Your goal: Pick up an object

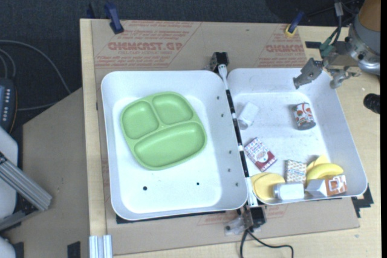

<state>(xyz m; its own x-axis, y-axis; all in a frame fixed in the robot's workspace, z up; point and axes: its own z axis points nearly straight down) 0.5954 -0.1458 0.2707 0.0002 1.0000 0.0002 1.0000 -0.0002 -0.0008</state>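
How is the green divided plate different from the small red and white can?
The green divided plate lies flat in the left bin; the small can lies on its side in the right bin. The plate is far larger. The plate is one plain colour; the can has a printed label. Both lie clear of the gripper.

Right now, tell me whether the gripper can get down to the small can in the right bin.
Probably yes. The gripper hangs over the right bin's far edge, and the can lies by itself on bare bin floor just in front of it, apart from the other items, with nothing between them.
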